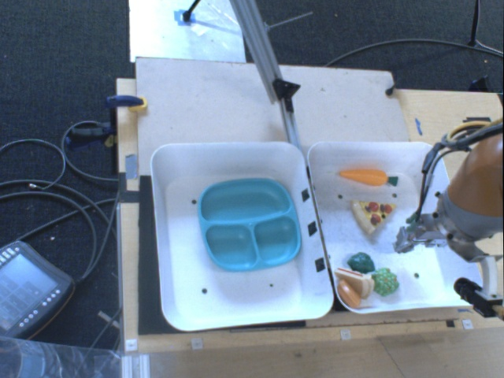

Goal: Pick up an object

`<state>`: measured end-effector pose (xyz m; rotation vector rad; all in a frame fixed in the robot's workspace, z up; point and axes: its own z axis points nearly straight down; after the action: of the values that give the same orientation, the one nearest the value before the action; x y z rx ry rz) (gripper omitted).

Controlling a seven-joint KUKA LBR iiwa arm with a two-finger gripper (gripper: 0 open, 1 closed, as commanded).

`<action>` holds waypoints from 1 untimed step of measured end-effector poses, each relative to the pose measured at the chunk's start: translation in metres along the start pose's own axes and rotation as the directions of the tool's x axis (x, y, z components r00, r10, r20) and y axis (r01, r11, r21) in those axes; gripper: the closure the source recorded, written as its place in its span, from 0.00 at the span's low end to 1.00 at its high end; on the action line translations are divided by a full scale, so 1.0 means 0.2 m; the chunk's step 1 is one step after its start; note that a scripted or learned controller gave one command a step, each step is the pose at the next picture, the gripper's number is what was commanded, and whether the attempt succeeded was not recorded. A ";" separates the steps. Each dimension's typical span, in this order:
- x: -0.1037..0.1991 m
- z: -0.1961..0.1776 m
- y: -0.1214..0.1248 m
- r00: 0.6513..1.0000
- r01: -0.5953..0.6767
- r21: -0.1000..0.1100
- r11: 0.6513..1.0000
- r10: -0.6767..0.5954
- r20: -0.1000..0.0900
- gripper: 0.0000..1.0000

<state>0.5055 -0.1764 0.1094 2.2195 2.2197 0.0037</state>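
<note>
One blue tray [249, 223], one carrot [365, 177], one pizza slice [373, 214]; gripper [411, 239] grip state unclear

Bench [236, 101] bears two white bins [181, 290] side by side.

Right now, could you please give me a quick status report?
End effector over right bin, nothing seen held. Carrot, pizza slice lying loose. Blue tray in left bin.

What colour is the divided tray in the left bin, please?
The divided tray is light blue, as the camera view shows.
</note>
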 end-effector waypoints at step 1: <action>-0.01 -0.22 -0.01 1.000 0.004 -0.003 1.000 -0.004 0.002 1.00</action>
<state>0.5025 -0.1776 0.1539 2.2132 2.2215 0.0048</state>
